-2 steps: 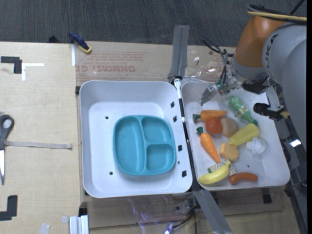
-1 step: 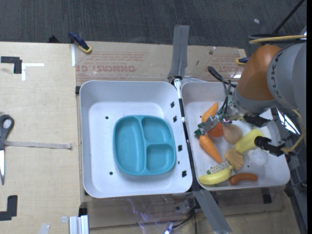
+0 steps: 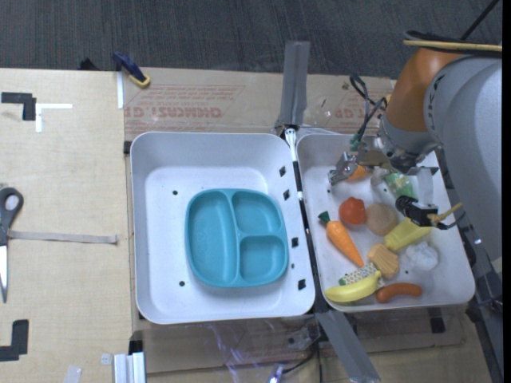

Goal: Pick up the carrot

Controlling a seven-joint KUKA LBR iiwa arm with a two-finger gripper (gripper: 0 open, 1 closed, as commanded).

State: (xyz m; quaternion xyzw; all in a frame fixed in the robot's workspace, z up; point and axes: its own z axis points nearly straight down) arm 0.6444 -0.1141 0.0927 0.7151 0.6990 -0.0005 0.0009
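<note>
Carrot (image 3: 343,242) lies at 9 o'clock in right bin (image 3: 455,294), light, stiff, probably slick toy plastic, best pinched mid-body across its width; gripper (image 3: 345,171) at 12 o'clock, aperture indeterminate.

Red print on the cardboard (image 3: 192,102) appears mirrored and cannot be read.

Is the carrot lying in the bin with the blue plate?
No, the carrot lies in the right bin among the other toy foods, while the blue plate sits alone in the left bin.
</note>
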